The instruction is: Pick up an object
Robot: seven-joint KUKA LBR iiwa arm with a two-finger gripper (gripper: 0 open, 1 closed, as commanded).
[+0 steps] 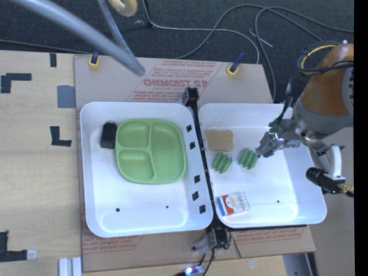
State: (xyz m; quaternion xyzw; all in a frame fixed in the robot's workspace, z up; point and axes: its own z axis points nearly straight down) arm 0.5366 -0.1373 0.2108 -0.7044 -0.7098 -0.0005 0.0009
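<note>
The divided plate [152, 151] lies in the left bin [92, 171], a small block [108, 135] touching its left.

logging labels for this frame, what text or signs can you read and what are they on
"CHEMCAST GP": red print on the cardboard sheet under the two white bins.
Smaller red lines above and below that word: too blurred to read.
Small white packet with a red and blue design, in the right bin: print too small to read.
</note>
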